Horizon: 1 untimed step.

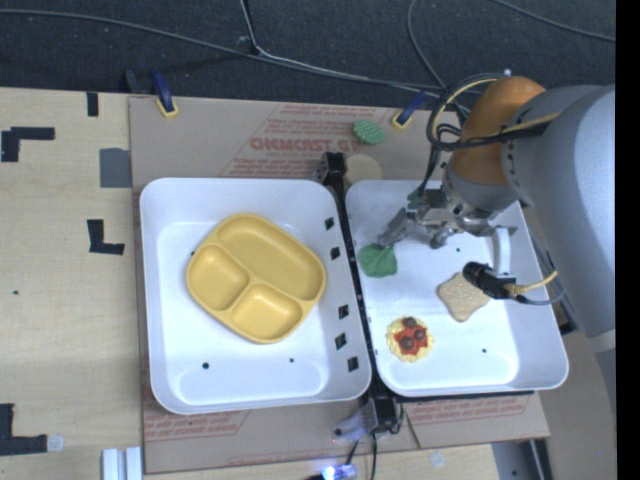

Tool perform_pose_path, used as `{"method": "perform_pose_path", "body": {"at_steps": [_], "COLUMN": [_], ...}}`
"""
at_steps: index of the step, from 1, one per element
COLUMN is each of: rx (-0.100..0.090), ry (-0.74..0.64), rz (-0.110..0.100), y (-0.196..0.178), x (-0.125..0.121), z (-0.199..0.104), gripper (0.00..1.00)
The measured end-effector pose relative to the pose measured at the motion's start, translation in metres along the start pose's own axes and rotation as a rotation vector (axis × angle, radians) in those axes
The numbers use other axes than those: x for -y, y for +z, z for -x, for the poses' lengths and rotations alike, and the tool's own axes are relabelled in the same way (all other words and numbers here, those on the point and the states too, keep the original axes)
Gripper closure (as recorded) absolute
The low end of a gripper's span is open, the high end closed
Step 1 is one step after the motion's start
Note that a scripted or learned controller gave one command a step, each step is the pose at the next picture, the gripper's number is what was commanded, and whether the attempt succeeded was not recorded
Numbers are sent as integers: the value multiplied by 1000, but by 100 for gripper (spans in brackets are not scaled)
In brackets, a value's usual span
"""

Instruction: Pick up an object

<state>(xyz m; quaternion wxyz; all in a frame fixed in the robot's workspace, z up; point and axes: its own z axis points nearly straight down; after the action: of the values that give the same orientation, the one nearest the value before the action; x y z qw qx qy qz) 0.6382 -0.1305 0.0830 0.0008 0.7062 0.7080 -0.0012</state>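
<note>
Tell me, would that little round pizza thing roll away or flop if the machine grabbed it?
The small round pizza lies flat in the right bin, so it probably slides rather than rolls. It looks like a moulded toy, likely stiff and light. Being so low and flat, it may be hard to grip.

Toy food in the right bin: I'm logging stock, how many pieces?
3: green leaf by the divider, toast slice mid-right, small pizza near the front. The arm may hide more.

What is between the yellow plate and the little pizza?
In the camera view, the black divider where the two bins meet lies between the yellow plate and the little pizza, plus bare white bin floor.
</note>
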Motion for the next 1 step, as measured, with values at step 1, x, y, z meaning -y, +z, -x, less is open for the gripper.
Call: {"method": "perform_pose_path", "body": {"at_steps": [1], "rx": [-1], "ry": [-1], "rz": [3], "y": [-13], "x": [-1], "z": [-1], "gripper": [100]}}
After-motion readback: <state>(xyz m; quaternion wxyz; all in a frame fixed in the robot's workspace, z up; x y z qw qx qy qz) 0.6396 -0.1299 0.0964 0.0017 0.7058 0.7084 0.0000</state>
